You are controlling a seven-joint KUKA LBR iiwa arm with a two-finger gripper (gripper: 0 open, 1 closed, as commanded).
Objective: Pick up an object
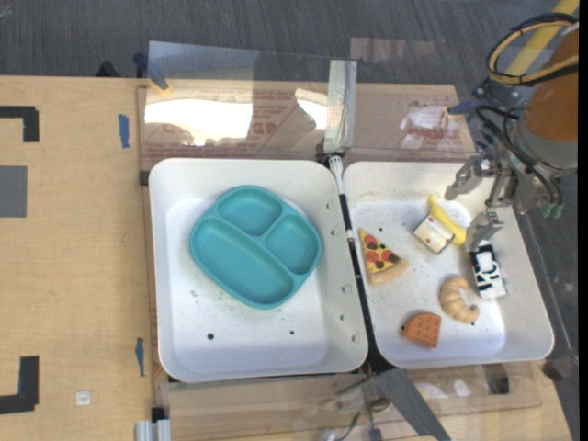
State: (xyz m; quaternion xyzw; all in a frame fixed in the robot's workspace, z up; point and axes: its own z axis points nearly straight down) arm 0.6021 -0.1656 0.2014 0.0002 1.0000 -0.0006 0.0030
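Left bin: holds one teal divided plate with three compartments, lying flat near the middle, probably as a place to set things down
Right bin: holds the small items, loosely scattered and mostly apart from each other, which should leave room for fingers to come down around one
Toy pizza slice: near the divider side of the right bin, lying flat
Yellow banana-like piece: touching a small cream block
Black and white item: just below the gripper, with a croissant just beside it and a round waffle-like biscuit towards the near edge
Gripper: hangs over the right side of the right bin, above the black and white item; the fingers look spread with nothing between them
Likely target: the black and white item or the banana piece, judging by where the gripper is
Writing: faint reddish print on the clear back panel, too blurred to read; marks on the black and white item unreadable
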